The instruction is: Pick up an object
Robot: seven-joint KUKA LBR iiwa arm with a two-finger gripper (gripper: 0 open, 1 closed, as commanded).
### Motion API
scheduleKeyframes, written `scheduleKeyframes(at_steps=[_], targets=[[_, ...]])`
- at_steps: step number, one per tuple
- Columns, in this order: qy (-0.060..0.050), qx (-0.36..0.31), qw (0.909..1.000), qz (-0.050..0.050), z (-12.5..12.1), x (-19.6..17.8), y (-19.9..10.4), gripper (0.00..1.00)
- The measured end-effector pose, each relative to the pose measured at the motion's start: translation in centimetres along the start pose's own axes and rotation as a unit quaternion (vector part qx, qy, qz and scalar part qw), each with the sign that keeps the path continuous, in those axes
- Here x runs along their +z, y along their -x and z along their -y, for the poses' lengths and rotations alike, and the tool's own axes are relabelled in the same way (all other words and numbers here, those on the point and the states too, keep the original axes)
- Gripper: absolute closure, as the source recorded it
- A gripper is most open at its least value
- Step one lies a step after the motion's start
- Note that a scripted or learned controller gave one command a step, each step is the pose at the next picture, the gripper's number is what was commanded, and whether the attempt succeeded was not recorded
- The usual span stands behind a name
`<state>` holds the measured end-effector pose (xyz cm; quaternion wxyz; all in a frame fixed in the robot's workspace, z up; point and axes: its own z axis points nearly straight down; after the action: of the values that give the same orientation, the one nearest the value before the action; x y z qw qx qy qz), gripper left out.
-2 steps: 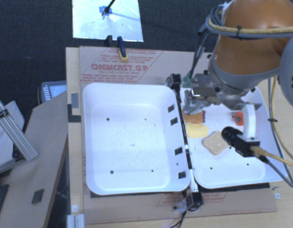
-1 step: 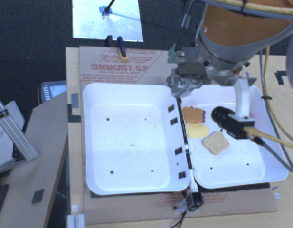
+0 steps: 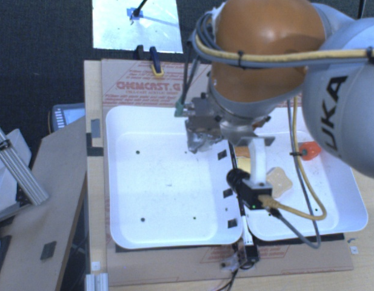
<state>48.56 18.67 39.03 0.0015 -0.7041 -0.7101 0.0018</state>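
Well apart from the fingers (image 3: 202,139), their state unclear: tan piece (image 3: 279,181) in the right bin (image 3: 350,208).

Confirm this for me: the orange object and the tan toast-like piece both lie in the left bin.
Wrong bin. In the camera view the orange object and the tan toast-like piece both lie in the right bin, not the left bin.

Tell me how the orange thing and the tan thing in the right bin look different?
The orange thing is bright orange; the tan thing is pale, like toast. The orange thing looks smaller and rounder; the tan thing looks bigger and flatter. The orange thing lies farther back; the tan thing lies nearer the front. Both sit in the right bin.
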Motion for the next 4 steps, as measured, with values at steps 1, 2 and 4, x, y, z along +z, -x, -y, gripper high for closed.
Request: scheduleKeyframes(at_steps=[1, 2, 4], targets=[[0.002, 0.0, 1.0, 0.0, -4.8, 3.7, -3.3, 1.0], [0.004, 0.003, 1.0, 0.0, -10.0, 5.4, -4.4, 1.0], [0.001, 0.005, 1.0, 0.0, -11.4, -4.6, 0.0, 1.0]])
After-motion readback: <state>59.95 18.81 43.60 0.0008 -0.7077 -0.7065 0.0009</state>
